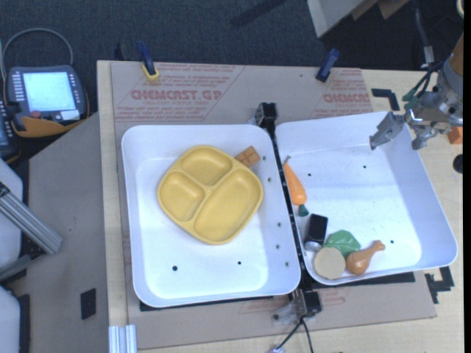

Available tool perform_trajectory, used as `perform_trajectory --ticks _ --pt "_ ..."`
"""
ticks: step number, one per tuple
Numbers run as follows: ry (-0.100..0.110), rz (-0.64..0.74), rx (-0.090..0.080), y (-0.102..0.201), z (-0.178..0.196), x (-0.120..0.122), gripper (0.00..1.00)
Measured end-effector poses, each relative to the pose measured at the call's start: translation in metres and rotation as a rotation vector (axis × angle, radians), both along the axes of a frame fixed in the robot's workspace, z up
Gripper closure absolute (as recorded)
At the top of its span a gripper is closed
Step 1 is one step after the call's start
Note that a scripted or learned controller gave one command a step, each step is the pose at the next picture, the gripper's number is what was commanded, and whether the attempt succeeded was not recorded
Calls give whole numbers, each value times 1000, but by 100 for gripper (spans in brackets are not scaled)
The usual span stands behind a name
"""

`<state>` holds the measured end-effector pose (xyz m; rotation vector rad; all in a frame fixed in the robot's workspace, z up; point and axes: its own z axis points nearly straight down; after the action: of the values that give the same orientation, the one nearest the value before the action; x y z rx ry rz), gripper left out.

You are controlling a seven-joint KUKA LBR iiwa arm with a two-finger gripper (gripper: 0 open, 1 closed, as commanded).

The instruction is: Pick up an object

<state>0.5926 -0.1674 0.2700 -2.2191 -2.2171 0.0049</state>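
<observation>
Desk point(221, 87): I see a pale board printed with red lettering, clipped at its far edge, carrying two shallow white bins side by side; dark carpet lies beyond it.
Room: a handheld control pendant point(45, 98) with a lit screen sits off the desk's left side.
Left bin point(147, 256): it holds a yellow divided plate point(210, 194), with a small brown block point(248, 156) touching the plate's far right edge.
Right bin point(412, 197): the things cluster along its left wall and near corner.
Carrot point(294, 184): orange, slim, lying along the left wall of the right bin.
Black block point(316, 229): just nearer than the carrot.
Near corner: a green leafy piece point(343, 240), a tan round disc point(330, 263) and a brown drumstick point(364, 257) sit close together.
Pincer point(401, 132): I see it above the far right part of the right bin, its two grey fingers spread apart with nothing between them, well apart from the cluster.
Arm: it enters from the right edge, wrist tilted downward toward the bin.
</observation>
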Motion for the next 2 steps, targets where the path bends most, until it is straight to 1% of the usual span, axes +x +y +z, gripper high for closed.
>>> perform_trajectory --ticks 1,2 --pt "-5 1 -1 0 2 1 0" --pt "-3 0 -1 -3 -57 5 0"
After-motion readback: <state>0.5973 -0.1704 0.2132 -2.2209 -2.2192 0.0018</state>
